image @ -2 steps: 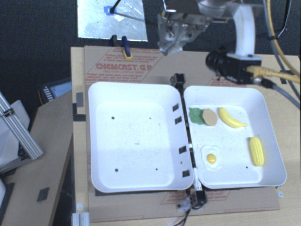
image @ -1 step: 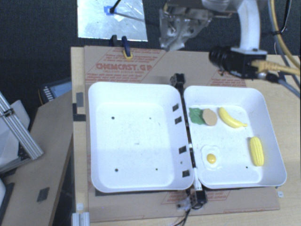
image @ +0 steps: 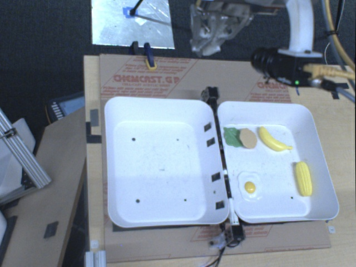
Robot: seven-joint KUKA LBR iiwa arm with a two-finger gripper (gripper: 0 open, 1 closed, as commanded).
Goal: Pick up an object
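Objects for picking all lie in the right bin (image: 320,149): a yellow banana (image: 273,139), curved and smooth, near the far wall; just left of it a tan flat round piece (image: 248,139) that overlaps a green leaf-like piece (image: 234,136) close to the divider side; a yellow corn cob (image: 303,178), ribbed and upright along the right wall; and a fried egg (image: 250,187), white with a yellow yolk, near the front left of the bin. The egg and the corn sit well apart, with bare white floor between them; the banana has open room on its near side. The corn lies close to the right wall, and the green piece sits near the left wall.

The left bin (image: 111,166) is a shallow white moulded tray with rounded corners and a few dark specks on its floor. Black clips (image: 211,142) join the two bins along the middle seam. Both rest on a brown cardboard sheet (image: 172,78) printed with red letters.

The gripper (image: 211,35) hangs above the bench beyond the far edge of the bins, well apart from every object; whether it is open or closed cannot be told, as it blurs into the metal parts around it.
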